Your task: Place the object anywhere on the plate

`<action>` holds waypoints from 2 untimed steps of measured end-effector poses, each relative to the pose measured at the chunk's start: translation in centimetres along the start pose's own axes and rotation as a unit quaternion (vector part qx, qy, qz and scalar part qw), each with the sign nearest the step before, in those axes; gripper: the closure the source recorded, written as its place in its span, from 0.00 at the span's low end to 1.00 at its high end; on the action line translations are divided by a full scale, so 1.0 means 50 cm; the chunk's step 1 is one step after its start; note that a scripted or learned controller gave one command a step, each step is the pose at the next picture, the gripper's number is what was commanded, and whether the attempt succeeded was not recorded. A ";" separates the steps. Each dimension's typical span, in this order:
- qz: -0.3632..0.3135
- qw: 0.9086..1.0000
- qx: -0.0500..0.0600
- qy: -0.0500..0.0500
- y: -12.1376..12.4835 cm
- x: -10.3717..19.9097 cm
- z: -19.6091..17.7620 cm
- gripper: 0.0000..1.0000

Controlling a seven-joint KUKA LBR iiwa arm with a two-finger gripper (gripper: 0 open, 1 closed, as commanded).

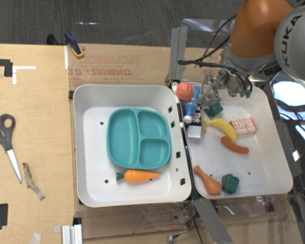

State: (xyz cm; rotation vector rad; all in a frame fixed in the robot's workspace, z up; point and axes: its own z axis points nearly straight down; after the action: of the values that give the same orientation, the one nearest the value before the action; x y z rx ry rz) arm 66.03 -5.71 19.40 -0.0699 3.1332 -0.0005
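- If you start at the near edge, a green pepper and a toy drumstick lie in the right bin. An orange carrot lies in the left bin, just beside the near rim of the plate.
- A bit farther, the teal plate sits in the middle of the left bin. None of the toys is on it.
- Farther again in the right bin are a red sausage, a yellow banana and a pink wafer.
- At the far left corner of the right bin, a small dark green toy lies right at the tip of the gripper, on its near side. I think this is the object to move, but I am not sure. Its shape is too small to make out.
- I cannot tell if the gripper is open, shut, or holding the toy.
- A blue bottle and a red ball sit just left of the gripper.
- The plate lies to the left of the gripper and a little nearer, over the wall between the bins. So the next big move is likely to the left.
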 end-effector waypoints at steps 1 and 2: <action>-0.049 0.999 -0.001 0.001 0.163 -0.007 -0.084 1.00; -0.177 0.984 -0.001 0.001 0.178 -0.008 -0.124 1.00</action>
State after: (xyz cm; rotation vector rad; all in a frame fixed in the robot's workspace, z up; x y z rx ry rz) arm 66.01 3.19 25.58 -0.6229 3.0729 0.0009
